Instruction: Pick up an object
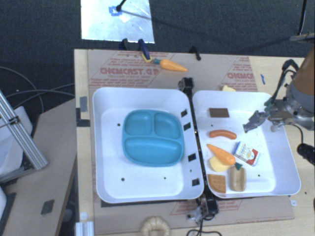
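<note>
Near edge of the bench, at six o'clock: we log a pale braided ring (156,226), lying on the bench outside both bins.

Right bin (285,181), nearest corner, at about seven o'clock within the bin: a waffle piece (217,183) beside a bread roll (237,179), the two just apart. Just above them, a yellow wedge (215,164) touching an orange carrot (221,154) that lies on a slant. Beside the carrot, toward three o'clock, a small red-and-white carton (246,154). Next back, a sausage (223,134) near the bin's centre. Farther, at eleven o'clock, a brown square (219,113).

Left bin (106,181): one blue divided plate (152,136), lying flat at its centre.

Gripper (257,119): we see it over the right bin, at about two o'clock from the sausage and well clear of the carton. Its grey fingers look parted, and nothing sits between them.

Beyond the bins, at twelve o'clock on the cardboard: a second carrot (171,65).

Status: we judge the pick not yet made. No item is raised; all rest on the bin floor. The candidates lie in the right bin, the sausage and carton being nearest the gripper. What is left: descent onto one item, closing, and lifting.
</note>
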Controlling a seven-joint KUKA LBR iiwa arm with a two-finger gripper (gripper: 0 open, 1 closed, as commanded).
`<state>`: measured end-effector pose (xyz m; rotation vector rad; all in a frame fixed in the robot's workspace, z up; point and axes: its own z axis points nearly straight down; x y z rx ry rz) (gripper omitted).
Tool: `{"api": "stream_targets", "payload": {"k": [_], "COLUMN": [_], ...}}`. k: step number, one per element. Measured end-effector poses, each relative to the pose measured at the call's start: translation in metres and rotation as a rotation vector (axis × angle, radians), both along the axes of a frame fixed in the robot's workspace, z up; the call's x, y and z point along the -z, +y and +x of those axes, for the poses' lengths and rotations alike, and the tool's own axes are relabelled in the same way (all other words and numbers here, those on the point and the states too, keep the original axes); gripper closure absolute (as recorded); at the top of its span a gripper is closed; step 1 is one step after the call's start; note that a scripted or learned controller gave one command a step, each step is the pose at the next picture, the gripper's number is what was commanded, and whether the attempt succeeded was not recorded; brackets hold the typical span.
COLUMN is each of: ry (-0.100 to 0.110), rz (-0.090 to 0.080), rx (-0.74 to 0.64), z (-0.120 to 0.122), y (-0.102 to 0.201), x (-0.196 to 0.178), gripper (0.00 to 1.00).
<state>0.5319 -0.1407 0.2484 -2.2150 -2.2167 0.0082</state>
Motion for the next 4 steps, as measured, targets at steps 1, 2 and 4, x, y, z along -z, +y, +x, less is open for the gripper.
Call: {"api": "stream_targets", "payload": {"k": [1,2,4], "ry": [-0.011,-0.007,-0.006], "rz": [-0.002,-0.001,-0.001], "rx": [-0.002,-0.001,0.0], "z": [0.002,0.003,0.008], "y": [0.0,0.001,0.006], "x": [-0.005,0.036,0.125], "gripper": [0.0,0.0,0.0]}}
